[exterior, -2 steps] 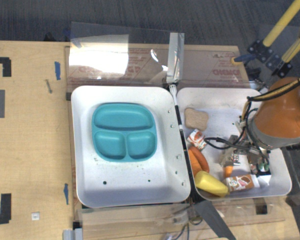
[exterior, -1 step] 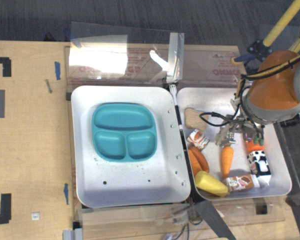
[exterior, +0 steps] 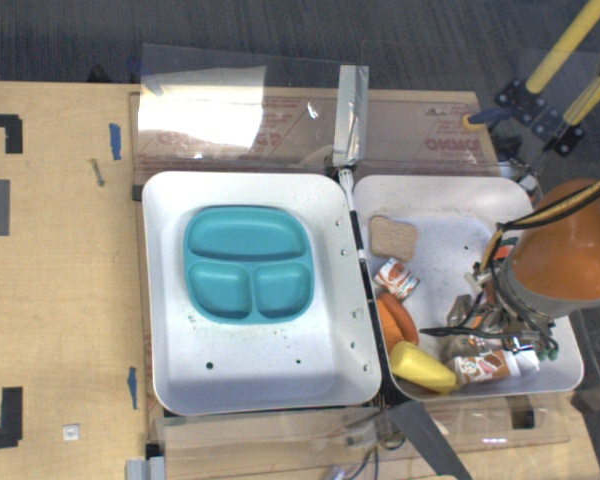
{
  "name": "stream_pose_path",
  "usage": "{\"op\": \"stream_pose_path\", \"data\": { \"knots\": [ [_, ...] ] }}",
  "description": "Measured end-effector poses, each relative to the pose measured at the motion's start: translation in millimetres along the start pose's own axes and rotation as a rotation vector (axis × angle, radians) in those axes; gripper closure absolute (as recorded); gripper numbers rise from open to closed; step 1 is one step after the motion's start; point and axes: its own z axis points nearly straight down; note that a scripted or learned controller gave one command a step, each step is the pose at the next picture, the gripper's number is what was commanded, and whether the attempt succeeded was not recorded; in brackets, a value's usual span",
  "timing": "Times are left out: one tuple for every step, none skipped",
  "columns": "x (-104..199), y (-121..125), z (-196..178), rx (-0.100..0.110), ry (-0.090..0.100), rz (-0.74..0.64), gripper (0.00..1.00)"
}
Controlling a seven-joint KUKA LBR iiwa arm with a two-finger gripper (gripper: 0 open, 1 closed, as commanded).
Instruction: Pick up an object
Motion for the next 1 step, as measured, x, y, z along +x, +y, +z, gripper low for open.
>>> {"op": "stream_pose_path", "data": {
  "knots": [
    [-63.7, -11.6, -144.7, 0.002, -0.001, -0.043, 1.0]
  ]
}}
